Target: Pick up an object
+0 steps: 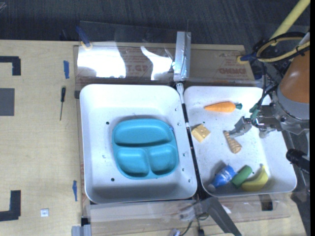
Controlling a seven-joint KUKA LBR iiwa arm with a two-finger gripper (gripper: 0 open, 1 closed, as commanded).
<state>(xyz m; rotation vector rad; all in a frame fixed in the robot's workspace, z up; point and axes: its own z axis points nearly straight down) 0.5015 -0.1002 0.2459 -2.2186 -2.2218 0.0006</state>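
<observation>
The right bin (pixel 277 157) holds several small objects. An orange carrot (pixel 220 107) lies near its far edge and a yellow cheese wedge (pixel 200 132) lies at its left side. A tan cone-shaped piece (pixel 233 143) lies in the middle. My gripper (pixel 239 127) reaches in from the right and hangs just above and beside the cone's upper end. I see nothing held in it. At the near edge sit a blue object (pixel 224 176), a green object (pixel 241 175) and a yellow banana (pixel 257 180), bunched together.
The left bin (pixel 93 132) holds a blue divided plate (pixel 145 146). A metal post (pixel 181 55) and clear panel stand behind the bins. Cables and the arm's orange band (pixel 298 85) crowd the right side. Bare bin floor lies right of the cone.
</observation>
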